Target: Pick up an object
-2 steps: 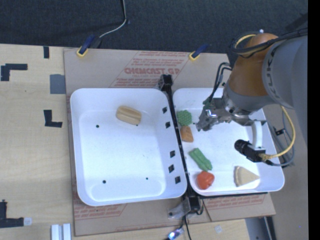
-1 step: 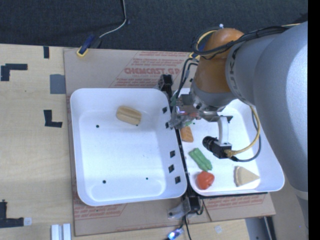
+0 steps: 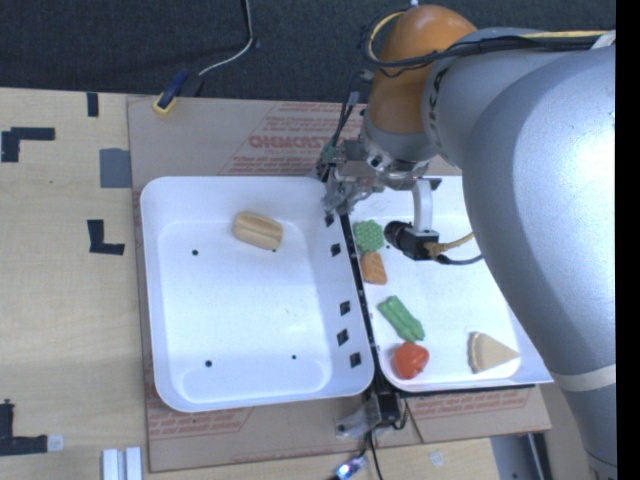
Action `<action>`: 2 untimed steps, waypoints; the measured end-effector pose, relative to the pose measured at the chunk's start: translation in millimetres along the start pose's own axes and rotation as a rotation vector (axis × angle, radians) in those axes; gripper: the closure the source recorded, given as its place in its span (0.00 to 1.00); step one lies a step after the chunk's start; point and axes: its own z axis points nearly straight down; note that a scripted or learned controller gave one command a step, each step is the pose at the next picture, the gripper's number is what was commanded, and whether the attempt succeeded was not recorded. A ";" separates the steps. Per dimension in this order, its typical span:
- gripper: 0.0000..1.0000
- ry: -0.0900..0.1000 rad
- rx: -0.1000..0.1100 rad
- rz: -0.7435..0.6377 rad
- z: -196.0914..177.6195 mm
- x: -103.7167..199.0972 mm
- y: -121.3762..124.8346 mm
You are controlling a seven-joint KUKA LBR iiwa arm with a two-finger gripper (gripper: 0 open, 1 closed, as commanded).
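Your gripper (image 3: 338,196) hangs over the right bin's (image 3: 450,303) near-left corner, just above the bumpy green piece (image 3: 368,235); whether the jaws are open, you cannot tell. That piece looks light, stiff and knobbly; take it across its narrow width.

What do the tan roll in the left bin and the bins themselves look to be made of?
Tan roll: likely moulded plastic toy food, smooth and matte with ridged lines. Left bin and right bin: apparently thin white plastic, slightly glossy, with rounded formed rims.
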 end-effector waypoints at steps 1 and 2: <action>1.00 0.001 0.003 0.000 0.2 37.6 21.3; 1.00 0.002 -0.002 -0.001 -75.3 73.1 21.7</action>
